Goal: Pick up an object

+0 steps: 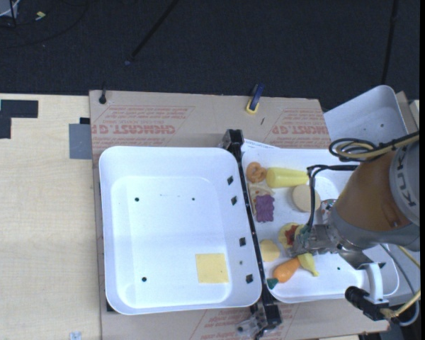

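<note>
**Gripper low over toy food, right bin**

Cardboard-covered bench [163, 119] bearing two white bins. Left bin [120, 190]: one yellow square slice [212, 268]. Right bin [340, 278]: toy food [265, 207] heaped by the left wall. Gripper [310, 241] down among the pieces; jaw state impossible to tell.

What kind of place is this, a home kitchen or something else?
Probably a robotics lab bench, not a kitchen: a grey arm reaches over two white bins on cardboard, toy food such as a carrot lies in one, and cables run behind.
</note>
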{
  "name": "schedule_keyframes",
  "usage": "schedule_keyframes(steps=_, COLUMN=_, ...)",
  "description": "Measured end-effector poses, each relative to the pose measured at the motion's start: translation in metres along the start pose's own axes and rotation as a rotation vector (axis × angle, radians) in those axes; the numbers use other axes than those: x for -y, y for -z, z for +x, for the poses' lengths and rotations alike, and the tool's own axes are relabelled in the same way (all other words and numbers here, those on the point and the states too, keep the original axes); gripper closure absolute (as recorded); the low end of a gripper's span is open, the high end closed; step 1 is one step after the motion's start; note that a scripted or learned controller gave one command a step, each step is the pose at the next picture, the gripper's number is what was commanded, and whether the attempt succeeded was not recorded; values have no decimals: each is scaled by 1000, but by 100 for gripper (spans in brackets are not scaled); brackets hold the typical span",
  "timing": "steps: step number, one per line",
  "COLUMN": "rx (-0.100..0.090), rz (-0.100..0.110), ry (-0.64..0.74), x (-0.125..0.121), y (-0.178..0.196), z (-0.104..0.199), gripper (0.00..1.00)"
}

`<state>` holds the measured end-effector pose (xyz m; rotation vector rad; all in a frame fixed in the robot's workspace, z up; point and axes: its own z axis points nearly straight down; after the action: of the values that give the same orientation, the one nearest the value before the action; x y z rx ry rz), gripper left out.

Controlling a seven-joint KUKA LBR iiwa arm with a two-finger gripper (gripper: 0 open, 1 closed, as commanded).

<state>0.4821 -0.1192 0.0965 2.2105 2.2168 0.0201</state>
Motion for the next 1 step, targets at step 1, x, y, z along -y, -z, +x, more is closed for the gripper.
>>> schedule_keyframes(steps=1, rx=1, rz=17, ry=-2, x=6, y=31, z=7, gripper=100)
